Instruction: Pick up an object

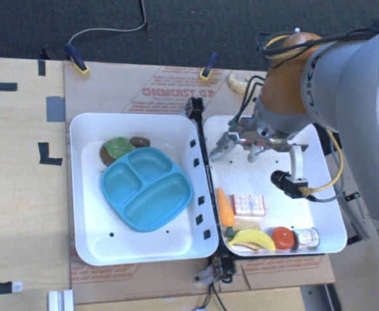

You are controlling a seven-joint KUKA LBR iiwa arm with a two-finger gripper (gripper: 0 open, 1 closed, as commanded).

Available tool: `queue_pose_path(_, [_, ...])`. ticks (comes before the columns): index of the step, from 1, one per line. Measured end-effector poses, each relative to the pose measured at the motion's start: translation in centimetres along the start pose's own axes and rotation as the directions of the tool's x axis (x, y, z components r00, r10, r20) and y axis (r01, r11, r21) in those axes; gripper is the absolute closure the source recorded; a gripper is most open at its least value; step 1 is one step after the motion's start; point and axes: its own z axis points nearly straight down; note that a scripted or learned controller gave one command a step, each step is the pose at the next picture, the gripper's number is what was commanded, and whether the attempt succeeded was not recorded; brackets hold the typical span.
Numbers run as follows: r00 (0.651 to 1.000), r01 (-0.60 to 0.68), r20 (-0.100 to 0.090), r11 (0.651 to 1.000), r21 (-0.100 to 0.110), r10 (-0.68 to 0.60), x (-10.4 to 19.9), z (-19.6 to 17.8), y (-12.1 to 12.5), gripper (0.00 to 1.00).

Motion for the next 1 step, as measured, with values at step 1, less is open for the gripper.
queue_pose_path(1, [1.000, 0.000, 0.000, 1.000, 0.000, 0.000, 0.00, 0.00, 0.00, 0.00])
